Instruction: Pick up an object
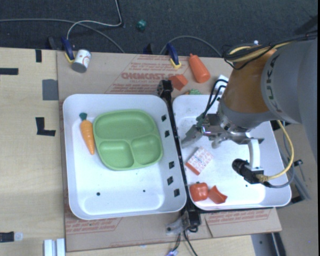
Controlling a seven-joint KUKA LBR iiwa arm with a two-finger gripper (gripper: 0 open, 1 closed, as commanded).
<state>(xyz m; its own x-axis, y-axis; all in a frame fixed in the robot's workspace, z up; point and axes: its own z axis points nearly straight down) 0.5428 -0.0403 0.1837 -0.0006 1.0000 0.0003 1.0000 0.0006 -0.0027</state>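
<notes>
My gripper hangs over the left half of the right bin, open, with nothing between its fingers. Just below it in the view lies a small white and red packet on the bin floor. Two red pieces rest near that bin's front left corner. In the left bin a green divided plate lies flat, and a toy carrot sits beside its left edge. The arm's grey and orange body hides much of the right bin's back.
Behind the bins on the cardboard lie an orange carrot-like toy, a small orange block and a small can. Blue clamps hold the cardboard's back edge. A black divider runs between the bins.
</notes>
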